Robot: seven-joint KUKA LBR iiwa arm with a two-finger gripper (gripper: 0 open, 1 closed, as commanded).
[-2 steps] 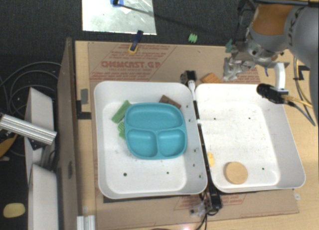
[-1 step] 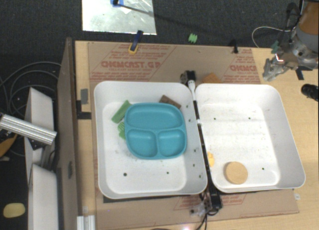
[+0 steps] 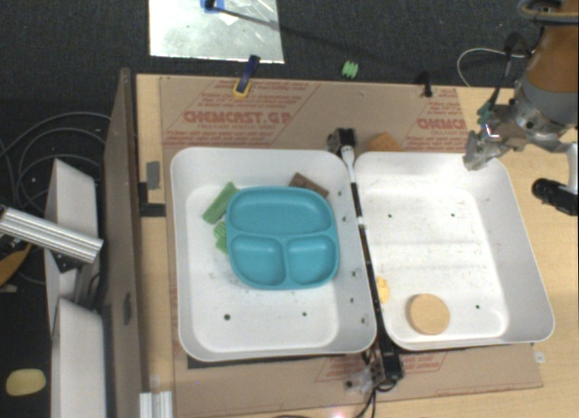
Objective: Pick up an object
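Hovering at the far right corner of the right bin [image 3: 529, 253], near its rim, with the gripper [image 3: 479, 156] high and well apart from anything worth taking: an approach step by the look of it, nothing lifted yet. Impossible to tell from this slant whether the tool is released or clenched, the tip being small and blurred against the white wall; nothing seen in its hold. Lying nearest as a target, a round tan disc [image 3: 428, 313] flat on the floor of the same bin, toward the near edge, with a small yellow scrap [image 3: 383, 291] just beside the divider between the bins. Needed next, in all likelihood: a travel toward the near side of the bin, a descent over the disc, then a squeeze across its low rim, awkward on so flat a piece. Resting in the left bin [image 3: 194, 317], a blue divided tray [image 3: 280, 235] with a green piece [image 3: 218, 204] tucked at its left edge and a brown piece [image 3: 309, 184] at its far edge, both partly hidden. Underneath, a cardboard sheet [image 3: 271, 113] with red lettering on a wooden bench; beyond, dark carpet, a shiny square plate [image 3: 217, 9], and loose black cables [image 3: 45, 149] at left.
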